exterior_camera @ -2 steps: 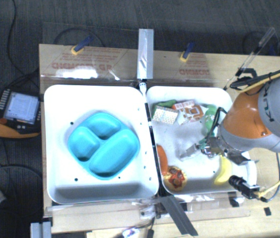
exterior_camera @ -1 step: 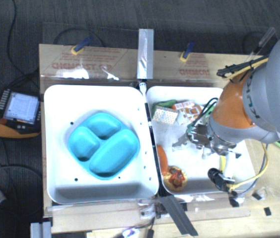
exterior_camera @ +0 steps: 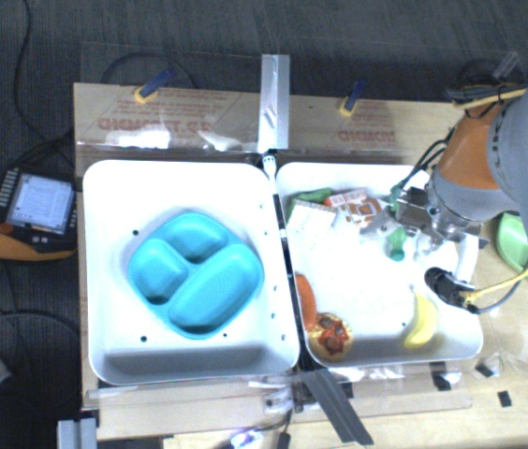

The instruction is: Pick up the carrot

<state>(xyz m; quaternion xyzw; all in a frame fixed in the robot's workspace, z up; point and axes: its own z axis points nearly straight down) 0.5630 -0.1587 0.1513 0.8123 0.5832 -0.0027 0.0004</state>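
The carrot [exterior_camera: 305,297] is a short orange piece lying against the left wall of the right bin [exterior_camera: 367,279], near its front. My gripper [exterior_camera: 408,224] hangs over the back right part of that bin, well to the right of the carrot and farther back. A small green object [exterior_camera: 395,245] lies just below the gripper; whether it touches the gripper is unclear. Nothing orange is at the gripper.
A red-brown fruit [exterior_camera: 330,335] lies just in front of the carrot. A banana [exterior_camera: 421,324] rests at the front right. A snack packet [exterior_camera: 352,206] and a green item [exterior_camera: 312,196] lie at the back. The left bin [exterior_camera: 114,279] holds a blue divided plate [exterior_camera: 196,272].
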